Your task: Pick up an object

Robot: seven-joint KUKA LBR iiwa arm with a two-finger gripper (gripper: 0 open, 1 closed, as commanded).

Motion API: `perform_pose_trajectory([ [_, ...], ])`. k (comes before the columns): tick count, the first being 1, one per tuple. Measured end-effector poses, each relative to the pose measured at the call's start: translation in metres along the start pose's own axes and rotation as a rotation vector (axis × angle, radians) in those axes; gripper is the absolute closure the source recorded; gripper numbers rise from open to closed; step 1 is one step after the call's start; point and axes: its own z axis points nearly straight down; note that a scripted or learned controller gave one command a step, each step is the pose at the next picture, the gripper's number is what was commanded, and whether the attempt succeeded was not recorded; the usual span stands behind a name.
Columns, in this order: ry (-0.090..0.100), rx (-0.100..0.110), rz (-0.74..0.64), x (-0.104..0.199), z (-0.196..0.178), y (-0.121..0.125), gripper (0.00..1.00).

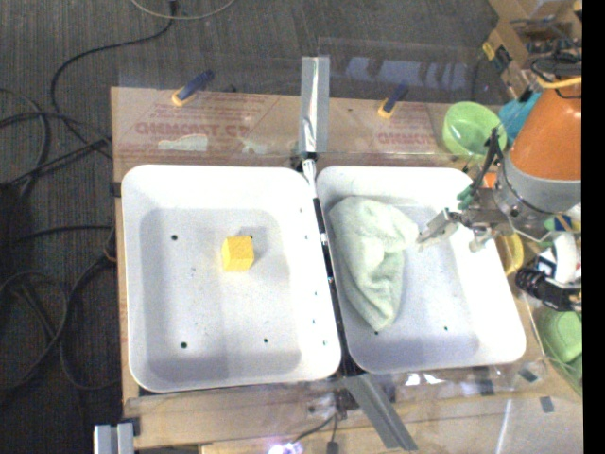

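A small yellow cube (238,253) lies near the middle of the left bin (161,348). A crumpled pale green cloth (375,253) covers the left half of the right bin (473,343). My gripper (456,234) hangs over the right bin's upper right part, just right of the cloth's top edge. Its two fingers are spread and open, one tip (432,228) nearly at the cloth, with nothing between them. The orange band (553,140) and grey wrist rise behind it at the right edge.
A metal post (314,102) stands at the back where the bins meet. Two clamps (192,86) (392,100) hold the board behind. A green bowl-like object (470,126) and clutter (558,282) crowd the right side by the arm.
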Motion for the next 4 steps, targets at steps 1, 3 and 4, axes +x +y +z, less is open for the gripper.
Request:
perform_pose_trajectory([
  [1, -0.001, -0.002, 0.016, 0.062, 0.055, -0.002, 0.0],
  [3, -0.005, -0.025, -0.003, 0.052, 0.131, -0.018, 0.0],
  [4, -0.002, -0.029, -0.005, 0.055, 0.12, -0.016, 1.0],
])
